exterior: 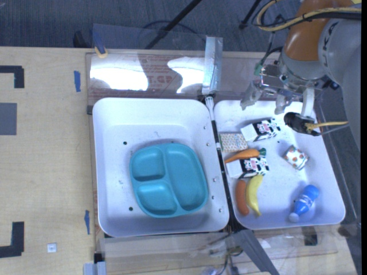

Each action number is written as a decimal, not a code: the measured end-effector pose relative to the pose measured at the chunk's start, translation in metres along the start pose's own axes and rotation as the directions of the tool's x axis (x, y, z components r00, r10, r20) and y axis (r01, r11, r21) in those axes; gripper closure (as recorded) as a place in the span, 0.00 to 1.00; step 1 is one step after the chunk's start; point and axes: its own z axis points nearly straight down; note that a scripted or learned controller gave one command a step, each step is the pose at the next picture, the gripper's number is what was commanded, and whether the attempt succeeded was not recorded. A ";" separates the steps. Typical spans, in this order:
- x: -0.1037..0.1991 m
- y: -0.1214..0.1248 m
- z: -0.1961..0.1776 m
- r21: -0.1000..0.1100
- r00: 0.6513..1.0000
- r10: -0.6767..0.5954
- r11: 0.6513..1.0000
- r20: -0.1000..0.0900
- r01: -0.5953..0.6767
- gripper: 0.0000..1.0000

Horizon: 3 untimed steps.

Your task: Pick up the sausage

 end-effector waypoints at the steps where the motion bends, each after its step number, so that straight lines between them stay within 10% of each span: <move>1: -0.014 0.009 0.081 -0.023 0.999 -0.042 0.999 0.001 0.042 0.00; 2: -0.012 0.012 0.086 -0.033 0.999 -0.041 0.999 0.005 0.041 0.00; 3: -0.012 0.014 0.074 -0.043 0.999 -0.042 0.998 0.006 0.043 1.00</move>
